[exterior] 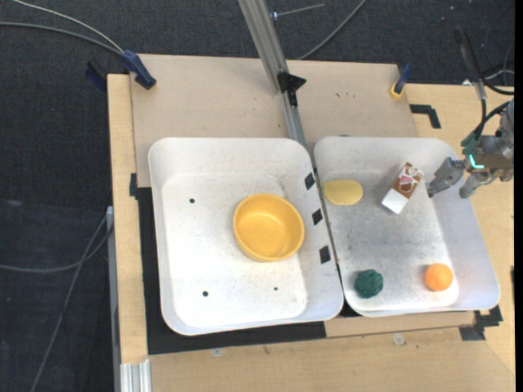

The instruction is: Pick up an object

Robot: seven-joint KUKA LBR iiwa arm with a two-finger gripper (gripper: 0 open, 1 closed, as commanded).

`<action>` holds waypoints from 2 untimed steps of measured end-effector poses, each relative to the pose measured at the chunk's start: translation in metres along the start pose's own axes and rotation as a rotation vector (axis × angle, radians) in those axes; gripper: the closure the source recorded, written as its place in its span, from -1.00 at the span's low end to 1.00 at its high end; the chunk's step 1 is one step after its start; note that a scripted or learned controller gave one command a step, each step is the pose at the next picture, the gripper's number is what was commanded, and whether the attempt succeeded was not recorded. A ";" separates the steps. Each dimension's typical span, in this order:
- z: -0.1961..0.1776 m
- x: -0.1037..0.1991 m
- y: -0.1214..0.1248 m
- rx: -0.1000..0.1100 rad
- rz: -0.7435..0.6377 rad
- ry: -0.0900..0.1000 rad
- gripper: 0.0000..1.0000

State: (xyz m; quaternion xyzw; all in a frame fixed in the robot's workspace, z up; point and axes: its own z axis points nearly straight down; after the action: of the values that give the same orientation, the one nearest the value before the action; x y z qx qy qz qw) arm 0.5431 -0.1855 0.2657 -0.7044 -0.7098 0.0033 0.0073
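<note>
My gripper (456, 183) hangs over the right edge of the right bin (409, 300), its two grey fingers spread apart and open with nothing between them. Just left of it lies a small brown-and-white carton (402, 188). A pale yellow oval piece (343, 192) rests near the bin's left wall. A dark green ball (368, 282) and an orange ball (439, 277) sit near the front of that bin. A yellow bowl (268, 227) stands in the left bin (188, 300).
A metal pole (263, 31) slants down from the top to the gap between the bins. Blue clamps (139, 68) hold the brown board at its back left corner. Cables trail over the dark floor around the bench.
</note>
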 end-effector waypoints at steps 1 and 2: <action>-0.001 0.000 0.000 -0.002 0.000 -0.001 -1.00; 0.061 0.011 -0.005 0.006 0.001 0.001 -1.00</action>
State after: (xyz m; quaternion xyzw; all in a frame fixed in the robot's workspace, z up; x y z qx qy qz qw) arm 0.5375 -0.1740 0.2049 -0.7047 -0.7095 0.0049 0.0097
